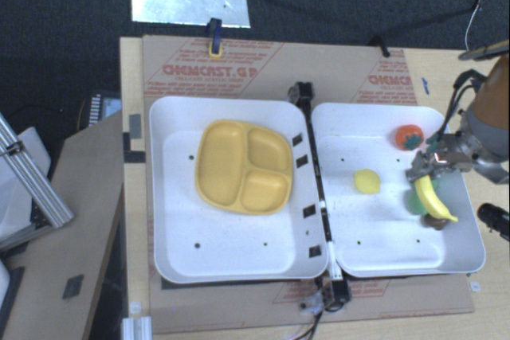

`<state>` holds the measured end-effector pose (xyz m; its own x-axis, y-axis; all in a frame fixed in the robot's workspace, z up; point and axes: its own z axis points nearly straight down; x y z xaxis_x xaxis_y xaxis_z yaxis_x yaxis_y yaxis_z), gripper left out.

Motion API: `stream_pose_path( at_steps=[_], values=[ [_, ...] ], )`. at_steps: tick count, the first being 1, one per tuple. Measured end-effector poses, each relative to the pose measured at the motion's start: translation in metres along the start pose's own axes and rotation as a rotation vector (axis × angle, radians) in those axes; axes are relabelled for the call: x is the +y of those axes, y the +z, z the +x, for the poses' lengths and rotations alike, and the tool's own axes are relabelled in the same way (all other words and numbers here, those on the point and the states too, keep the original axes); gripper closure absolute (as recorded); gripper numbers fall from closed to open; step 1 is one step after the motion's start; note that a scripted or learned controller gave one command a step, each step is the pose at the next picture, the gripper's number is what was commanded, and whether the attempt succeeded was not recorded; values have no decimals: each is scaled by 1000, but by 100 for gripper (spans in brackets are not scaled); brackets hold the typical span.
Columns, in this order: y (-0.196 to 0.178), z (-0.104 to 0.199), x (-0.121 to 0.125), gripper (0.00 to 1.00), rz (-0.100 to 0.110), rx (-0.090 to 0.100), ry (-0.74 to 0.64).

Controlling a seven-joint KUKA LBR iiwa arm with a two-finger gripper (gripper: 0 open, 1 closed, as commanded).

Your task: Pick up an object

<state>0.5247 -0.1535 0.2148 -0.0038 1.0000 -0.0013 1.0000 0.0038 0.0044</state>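
Rightward, one claw (425, 170), grip unclear, above one banana (433, 199); one tomato (408, 137); one lemon (367, 181)

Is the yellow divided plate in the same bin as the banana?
No: the yellow plate lies in the left bin, the banana in the right bin.

Grey arm (488, 141), orange band above wrist, black cable looping alongside, metallic end effector (431, 161)

You've got two white bins (239, 271), a yellow tray (243, 167), yellow banana (433, 199) w/ brown tip, yellow lemon (367, 181), red tomato (409, 136) w/ green top.
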Motion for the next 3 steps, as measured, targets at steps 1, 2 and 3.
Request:
stream_pose_path(
  at_steps=[1, 2, 3],
  values=[
    [-10, 59, 4, 100, 1, 2, -6],
    [-1, 115, 15, 100, 3, 3, -7],
    [5, 174, 22, 100, 3, 3, -7]
  ],
)
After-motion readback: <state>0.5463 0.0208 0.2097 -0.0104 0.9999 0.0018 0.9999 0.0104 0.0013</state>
